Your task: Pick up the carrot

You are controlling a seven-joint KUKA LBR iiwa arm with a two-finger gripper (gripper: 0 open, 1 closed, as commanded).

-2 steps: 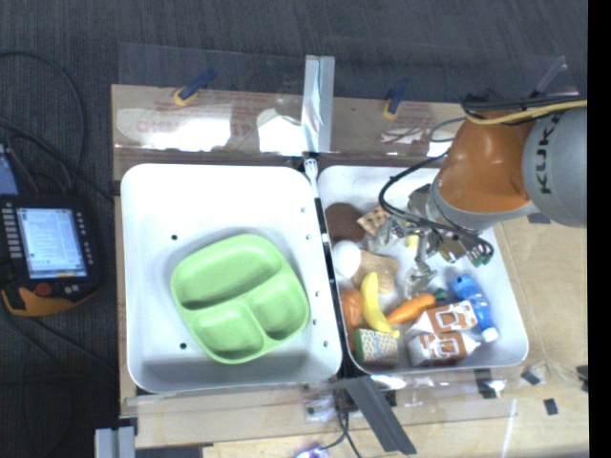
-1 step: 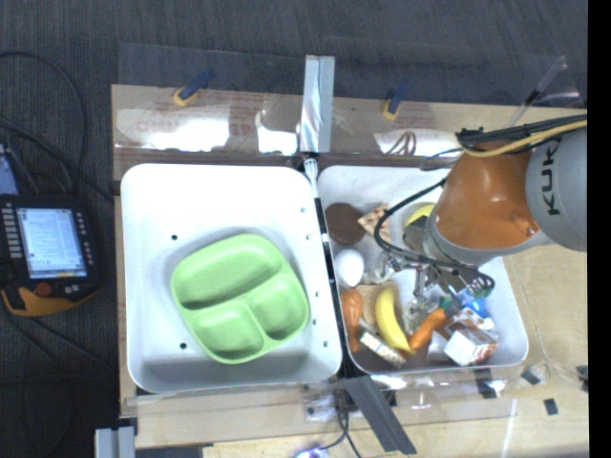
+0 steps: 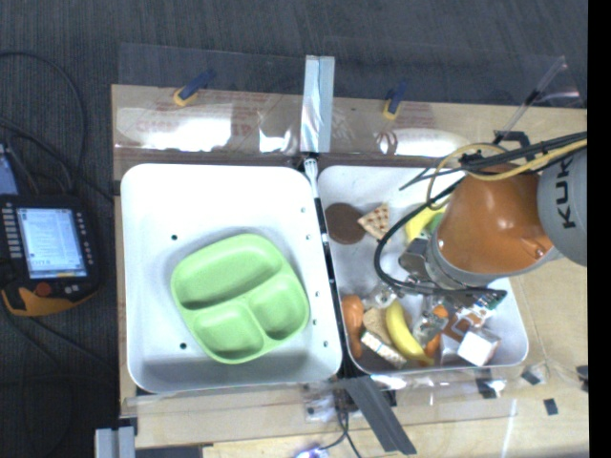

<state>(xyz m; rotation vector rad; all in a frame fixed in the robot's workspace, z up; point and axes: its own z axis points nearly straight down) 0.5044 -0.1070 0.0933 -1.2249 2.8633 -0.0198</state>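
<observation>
The carrot (image 3: 353, 313) lies at the right bin's (image 3: 516, 351) nine o'clock wall, touching a banana (image 3: 405, 330). The gripper (image 3: 441, 315) hangs at the carrot's three o'clock; its opening and any hold cannot be told. It should come down squarely astride the carrot, clear of the banana.

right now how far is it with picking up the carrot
Done: the arm has reached over the right bin, and its gripper hangs low among the toy food. In hand: nothing that can be confirmed; the wrist hides the fingertips. Left: the carrot lies at the bin's left wall beside the banana, apart from the gripper, so the grasp and lift remain. The green tray sits in the left bin.
</observation>
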